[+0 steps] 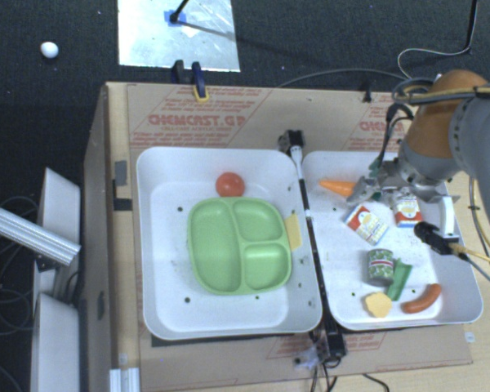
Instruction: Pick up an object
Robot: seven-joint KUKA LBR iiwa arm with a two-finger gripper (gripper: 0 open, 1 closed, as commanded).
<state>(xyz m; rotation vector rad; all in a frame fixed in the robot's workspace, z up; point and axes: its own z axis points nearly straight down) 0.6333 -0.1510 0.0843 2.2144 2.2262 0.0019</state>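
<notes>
So the arm (461, 129) comes in from the right and its hand (374, 188) sits low over the back part of the right bin (465, 296), right next to the carrot (336, 188). The metal bits at the tip are a blur against the white, so I honestly can't tell if the hand is spread or clenched, and I can't see anything clearly held in it.

Stuff in the right bin: the orange carrot lies near the divider at the back, touching or just beside the hand's tip. Just in front of it there's a small red and white carton (367, 223), tilted. Another little red and white packet (407, 210) sits to its right, close under the wrist. Further forward is a green can (380, 265) with a green pepper-like thing (399, 279) leaning against it. At the front edge, a yellow wedge (378, 305) and a red sausage (421, 299) lie near each other.

The left bin (159, 219) has a green plate (238, 245) with 3 compartments, a red tomato (229, 184) just behind it, and a yellow piece (293, 232) tucked between the plate and the bin's right wall.

Both bins sit on a cardboard-covered tabletop (204, 117).
</notes>
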